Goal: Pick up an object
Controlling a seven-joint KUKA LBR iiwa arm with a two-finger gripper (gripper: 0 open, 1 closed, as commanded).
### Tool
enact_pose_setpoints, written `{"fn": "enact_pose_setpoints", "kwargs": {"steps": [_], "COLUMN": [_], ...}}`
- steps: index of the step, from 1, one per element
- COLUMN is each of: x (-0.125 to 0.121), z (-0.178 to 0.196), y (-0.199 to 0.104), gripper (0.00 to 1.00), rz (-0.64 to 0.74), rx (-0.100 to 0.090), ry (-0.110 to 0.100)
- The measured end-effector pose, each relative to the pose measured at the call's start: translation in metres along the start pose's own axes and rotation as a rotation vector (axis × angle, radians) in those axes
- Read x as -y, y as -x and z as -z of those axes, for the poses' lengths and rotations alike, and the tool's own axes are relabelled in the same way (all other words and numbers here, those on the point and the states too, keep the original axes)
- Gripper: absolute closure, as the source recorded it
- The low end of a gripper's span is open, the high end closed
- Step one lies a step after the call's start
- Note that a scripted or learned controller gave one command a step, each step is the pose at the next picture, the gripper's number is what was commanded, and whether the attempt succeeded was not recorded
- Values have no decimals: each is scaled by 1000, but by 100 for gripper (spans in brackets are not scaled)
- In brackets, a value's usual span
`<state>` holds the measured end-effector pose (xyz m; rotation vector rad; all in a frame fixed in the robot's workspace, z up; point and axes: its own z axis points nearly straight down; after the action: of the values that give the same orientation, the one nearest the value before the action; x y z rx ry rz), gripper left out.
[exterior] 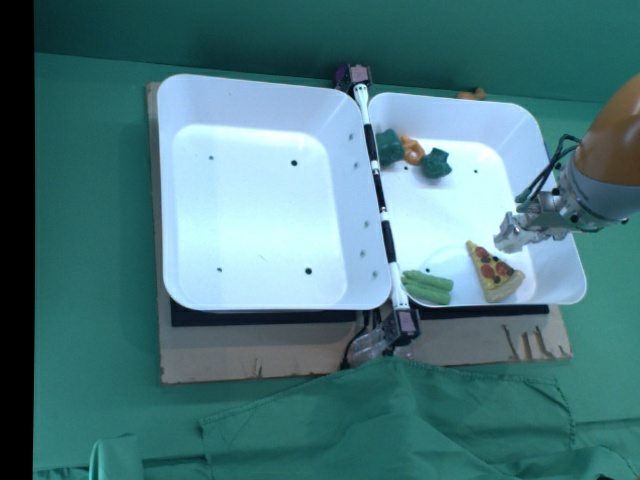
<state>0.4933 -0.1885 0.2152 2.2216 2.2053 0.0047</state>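
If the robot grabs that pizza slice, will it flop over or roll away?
The pizza slice looks like a flat toy wedge, so it probably stays stiff rather than drooping. It lies flat on the right bin, so rolling seems unlikely. Being so thin, it may be hard for the hand to pinch.

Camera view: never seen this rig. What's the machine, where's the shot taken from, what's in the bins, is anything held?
It is one shot from a fixed camera above the bench, looking down at a slant. The grey robot arm with an orange band reaches in from the right; its metal two-finger gripper hangs over the right shallow white bin. That bin holds a yellow toy pizza slice with red dots just below the gripper, green toy bean pods near the bottom-left corner, and two dark green toy pieces with a small orange piece between them near the top. The left shallow white bin shows just its plain white floor with a few small dark dots. I see nothing between the gripper's ends; its state is unclear.
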Motion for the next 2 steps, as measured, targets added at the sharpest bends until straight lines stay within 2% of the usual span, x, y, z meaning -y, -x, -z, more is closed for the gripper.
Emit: {"fn": "enact_pose_setpoints", "kwargs": {"steps": [1, 2], "x": [19, -20], "z": [-25, 67], "y": [-27, -67], "gripper": [100, 100], "rz": [-3, 11], "rx": [16, -2], "ry": [30, 7]}}
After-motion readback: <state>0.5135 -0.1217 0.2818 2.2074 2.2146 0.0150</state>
